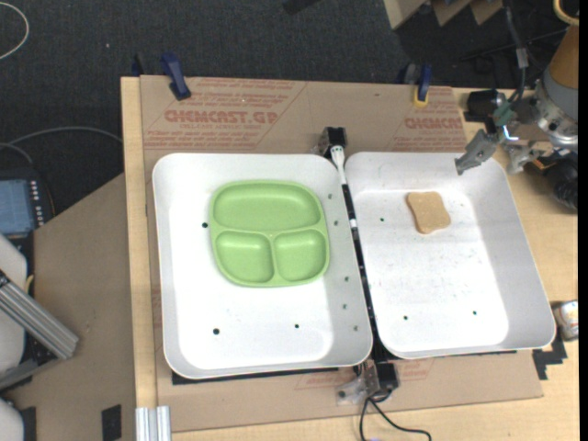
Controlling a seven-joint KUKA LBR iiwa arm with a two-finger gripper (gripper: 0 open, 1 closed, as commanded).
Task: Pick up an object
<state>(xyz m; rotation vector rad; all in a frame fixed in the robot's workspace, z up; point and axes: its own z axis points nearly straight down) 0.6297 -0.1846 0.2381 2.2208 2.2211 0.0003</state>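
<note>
Where the right bin has its far half, a small tan slab lies flat on the white floor, well clear of every wall. Its long axis runs roughly from the far edge toward the near edge, tipped a little to the right at the near end; the far end is narrower, the near end broader and rounded. It looks matte and slightly rough, like a cracker or a piece of cork, though the material cannot be told for sure.

At the bin's far right corner the gripper hangs over the rim, apart from the slab; one grey finger shows slanting down-left, and whether the pincer is spread or closed cannot be told. The arm behind it is cut off by the right edge.

A smooth green tray with three compartments sits in the left bin. Both bins are glossy and shallow with rounded corners.
</note>
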